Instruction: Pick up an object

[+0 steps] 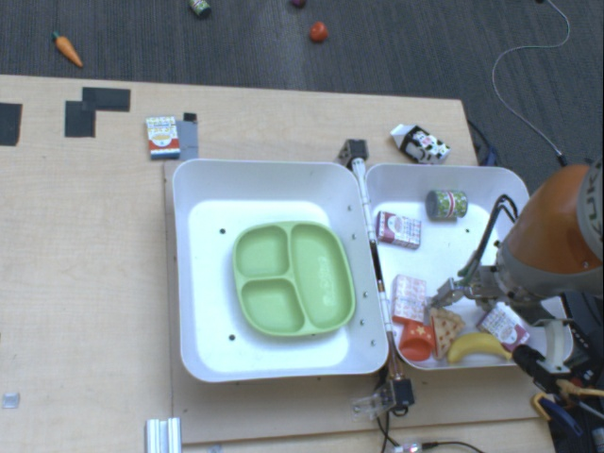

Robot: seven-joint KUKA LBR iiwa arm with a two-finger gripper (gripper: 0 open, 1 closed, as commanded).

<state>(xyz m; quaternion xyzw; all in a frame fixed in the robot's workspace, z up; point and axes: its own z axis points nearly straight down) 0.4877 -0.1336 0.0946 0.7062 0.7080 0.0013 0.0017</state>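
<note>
Two white bins sit side by side on the desk (85, 253), and the pincer (451, 293) hangs low over the right bin (510, 182), its thin fingers spread apart with nothing between them. Just below it lie a toast slice (445, 328), a banana (477, 347) and an orange cup (416, 341), with a pink packet (409, 298) touching its left side; a small carton (397, 228) and a green can (447, 204) lie farther up, and a green divided plate (293, 279) fills the left bin (189, 281).
</note>
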